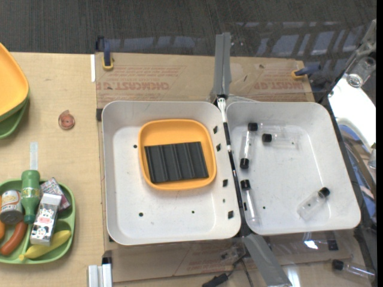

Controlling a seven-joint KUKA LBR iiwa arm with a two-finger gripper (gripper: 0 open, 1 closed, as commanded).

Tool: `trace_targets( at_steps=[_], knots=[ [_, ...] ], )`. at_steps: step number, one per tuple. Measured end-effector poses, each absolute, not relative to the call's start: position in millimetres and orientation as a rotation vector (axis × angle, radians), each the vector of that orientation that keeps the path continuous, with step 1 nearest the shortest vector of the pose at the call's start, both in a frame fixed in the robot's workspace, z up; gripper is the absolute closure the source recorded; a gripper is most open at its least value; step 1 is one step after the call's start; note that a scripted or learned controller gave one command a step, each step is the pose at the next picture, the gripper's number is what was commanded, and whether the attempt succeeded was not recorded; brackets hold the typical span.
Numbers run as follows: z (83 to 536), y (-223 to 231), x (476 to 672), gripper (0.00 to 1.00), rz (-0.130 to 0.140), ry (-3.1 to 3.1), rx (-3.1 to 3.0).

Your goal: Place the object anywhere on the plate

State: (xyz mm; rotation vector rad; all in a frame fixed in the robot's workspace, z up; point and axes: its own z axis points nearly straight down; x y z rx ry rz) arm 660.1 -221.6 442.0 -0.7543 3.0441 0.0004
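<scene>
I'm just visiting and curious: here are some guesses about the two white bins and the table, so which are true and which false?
1. An orange plate sits in the left bin. True.
2. A dark ridged object lies on that plate. True.
3. The right bin holds a banana. False: it holds small clear tubes with black caps.
4. The green tray at the lower left sits inside a bin. False: it sits on the table outside them.

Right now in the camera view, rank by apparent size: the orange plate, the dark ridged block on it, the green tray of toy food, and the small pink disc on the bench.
1. Orange plate
2. Green tray, though cut off by the edge, so unsure
3. Dark ridged block
4. Pink disc
</scene>
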Motion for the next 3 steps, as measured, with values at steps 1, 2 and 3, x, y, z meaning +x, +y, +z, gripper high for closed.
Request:
trace_targets(
  at_steps=[1, 2, 3],
  knots=[
    [442.3, -221.5, 660.0, 1.00, 0.000, 2.843, -1.322],
    [441.9, -221.3, 660.0, 1.00, 0.000, 2.544, -1.833],
    [441.5, -221.3, 660.0, 1.00, 0.001, 2.183, -2.251]
  ],
)
